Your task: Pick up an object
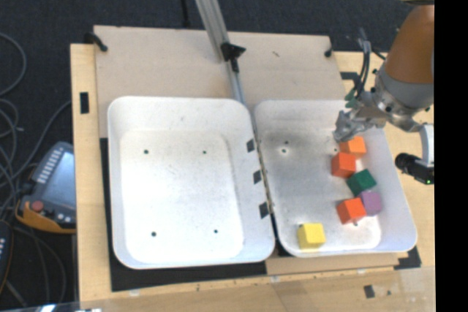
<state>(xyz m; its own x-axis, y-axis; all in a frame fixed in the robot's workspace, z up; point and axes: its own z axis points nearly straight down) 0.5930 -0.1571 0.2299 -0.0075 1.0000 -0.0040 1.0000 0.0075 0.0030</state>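
Camera view: arm enters from right, gripper [346,129] low over right bin [292,179], just above the top orange block [356,145]. Can't tell the jaws' state. Below it a cluster: red-orange block [342,165], green block [360,180], purple block [371,202], another orange-red block [351,210]. Yellow block [311,234] sits apart near front rim. Left bin [183,179] alongside on desk [292,58].

The right bin [292,179] has bare floor across its left and middle, with a yellow block [311,234] alone near the front edge. Along its right side the way is crowded — an orange block [356,145], a red-orange block [343,165], a green block [360,181], a purple block [371,202] and another red-orange block [351,210] lie close together, some touching. The gripper [348,126] hangs just above the far end of that cluster — a slanted metal post [212,11] rises behind the bins.
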